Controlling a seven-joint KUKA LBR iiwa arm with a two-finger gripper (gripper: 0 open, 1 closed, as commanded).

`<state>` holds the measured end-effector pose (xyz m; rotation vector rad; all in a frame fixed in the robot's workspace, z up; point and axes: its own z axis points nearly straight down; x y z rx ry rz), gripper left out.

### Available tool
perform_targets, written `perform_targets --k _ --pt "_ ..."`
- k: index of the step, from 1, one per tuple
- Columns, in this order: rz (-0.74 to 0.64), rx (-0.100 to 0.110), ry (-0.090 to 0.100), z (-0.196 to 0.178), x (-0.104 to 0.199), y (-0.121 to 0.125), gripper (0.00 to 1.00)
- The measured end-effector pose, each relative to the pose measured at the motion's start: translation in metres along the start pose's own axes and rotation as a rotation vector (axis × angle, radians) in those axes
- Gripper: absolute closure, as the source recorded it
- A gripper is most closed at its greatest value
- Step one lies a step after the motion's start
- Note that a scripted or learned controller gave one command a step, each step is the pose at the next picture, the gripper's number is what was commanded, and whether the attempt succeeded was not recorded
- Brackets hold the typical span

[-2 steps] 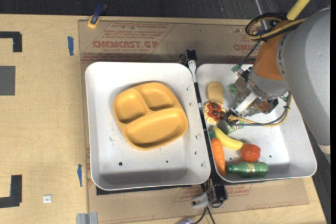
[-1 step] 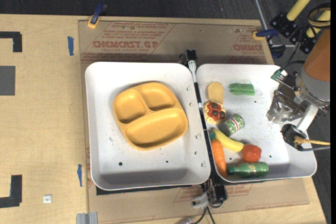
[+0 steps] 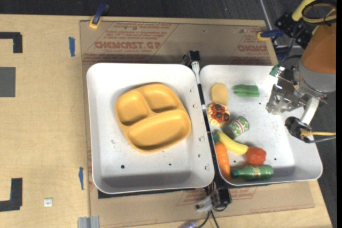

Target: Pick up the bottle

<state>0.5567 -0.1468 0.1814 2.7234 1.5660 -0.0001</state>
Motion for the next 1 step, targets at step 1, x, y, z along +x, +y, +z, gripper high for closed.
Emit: perform_targets --k 1 --pt "-0.191 -0.001 0.000 0.0198 0.0363 0.0226 1.00"
